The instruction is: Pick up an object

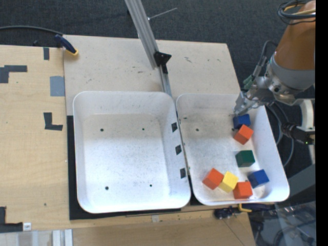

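The gripper (242, 108) is seen low over the right bin (205, 137), at a blue cube (241, 120); its finger state cannot be told. An orange cube (244, 134) touches the blue one. Other cubes are gathered at the near edge.

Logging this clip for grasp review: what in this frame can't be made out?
- Camera view: the grey two-finger gripper sits over the small blue cube in the right white bin; its tips are too small and blurred to judge grip or contact.
- The blue cube is partly covered by the gripper and the orange cube.
- The grey-and-orange arm is cut off by the top edge.
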Robot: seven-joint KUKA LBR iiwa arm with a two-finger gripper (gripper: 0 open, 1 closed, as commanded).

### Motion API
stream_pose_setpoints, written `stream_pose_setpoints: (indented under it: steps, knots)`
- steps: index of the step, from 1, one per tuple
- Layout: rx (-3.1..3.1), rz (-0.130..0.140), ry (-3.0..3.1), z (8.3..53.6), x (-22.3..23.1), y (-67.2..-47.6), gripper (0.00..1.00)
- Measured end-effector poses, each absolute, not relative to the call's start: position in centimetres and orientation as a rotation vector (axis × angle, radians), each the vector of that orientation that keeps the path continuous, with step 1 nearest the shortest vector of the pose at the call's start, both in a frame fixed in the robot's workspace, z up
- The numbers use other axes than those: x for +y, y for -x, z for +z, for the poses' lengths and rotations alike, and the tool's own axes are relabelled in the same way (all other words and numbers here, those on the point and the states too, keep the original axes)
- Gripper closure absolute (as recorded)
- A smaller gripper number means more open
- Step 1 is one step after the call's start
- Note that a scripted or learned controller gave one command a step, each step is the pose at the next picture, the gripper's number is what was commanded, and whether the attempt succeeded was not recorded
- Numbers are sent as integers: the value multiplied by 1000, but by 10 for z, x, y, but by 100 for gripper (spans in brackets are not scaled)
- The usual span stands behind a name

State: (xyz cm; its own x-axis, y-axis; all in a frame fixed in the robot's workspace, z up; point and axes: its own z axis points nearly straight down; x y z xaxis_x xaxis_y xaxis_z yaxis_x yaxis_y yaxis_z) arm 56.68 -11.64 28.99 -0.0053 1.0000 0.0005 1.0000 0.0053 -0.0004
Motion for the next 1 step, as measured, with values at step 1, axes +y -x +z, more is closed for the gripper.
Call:
stream_pose_setpoints:
  steps: [1]
  knots:
    - [-2227,0,2214,286,-67,-576,100]
